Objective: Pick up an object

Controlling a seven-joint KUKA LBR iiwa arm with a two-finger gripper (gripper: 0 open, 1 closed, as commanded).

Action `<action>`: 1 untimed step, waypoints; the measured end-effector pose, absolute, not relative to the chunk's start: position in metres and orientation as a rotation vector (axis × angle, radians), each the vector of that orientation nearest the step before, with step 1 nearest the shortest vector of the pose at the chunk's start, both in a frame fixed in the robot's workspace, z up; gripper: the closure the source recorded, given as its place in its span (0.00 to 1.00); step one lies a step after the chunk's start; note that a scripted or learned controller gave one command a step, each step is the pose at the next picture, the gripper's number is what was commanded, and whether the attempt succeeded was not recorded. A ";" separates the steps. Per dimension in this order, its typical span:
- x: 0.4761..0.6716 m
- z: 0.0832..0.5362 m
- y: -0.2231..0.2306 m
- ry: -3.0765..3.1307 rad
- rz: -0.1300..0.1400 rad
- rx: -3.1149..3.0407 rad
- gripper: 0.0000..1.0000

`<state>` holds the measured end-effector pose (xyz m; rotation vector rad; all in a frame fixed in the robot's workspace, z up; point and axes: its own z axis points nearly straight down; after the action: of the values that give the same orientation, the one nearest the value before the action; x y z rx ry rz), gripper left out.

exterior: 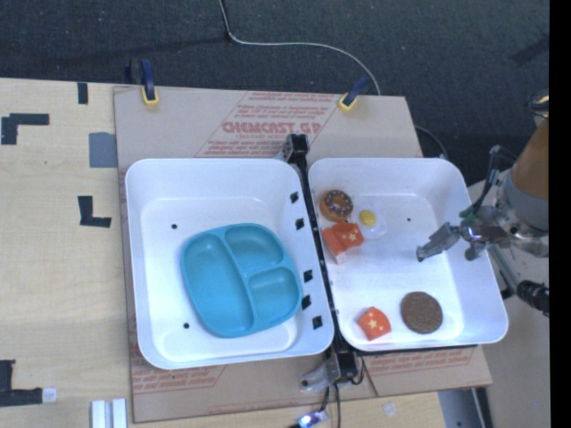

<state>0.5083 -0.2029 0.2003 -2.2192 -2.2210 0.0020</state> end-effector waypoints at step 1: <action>0.511 0.142 -0.193 -2.219 0.005 -2.216 0.00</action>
<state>0.5108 -0.1929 0.1421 -2.2159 -2.2193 0.0049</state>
